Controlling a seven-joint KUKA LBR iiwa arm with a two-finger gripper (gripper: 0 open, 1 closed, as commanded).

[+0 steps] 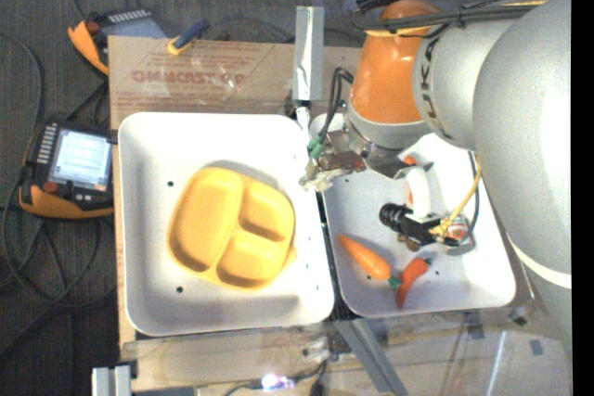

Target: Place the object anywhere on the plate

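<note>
- you're seeing the gripper hanging over the seam btw the two bins, at the left bin's right rim; can't tell its state.
- the carrot is lying in the right bin, nothing touching it.
- a 2nd carrot is lying just beside it.
- the yellow plate is sitting in the left bin, well apart from both.

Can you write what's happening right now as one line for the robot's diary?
hand: over the bins' shared edge | carrots: right bin | yellow plate: left bin
</note>
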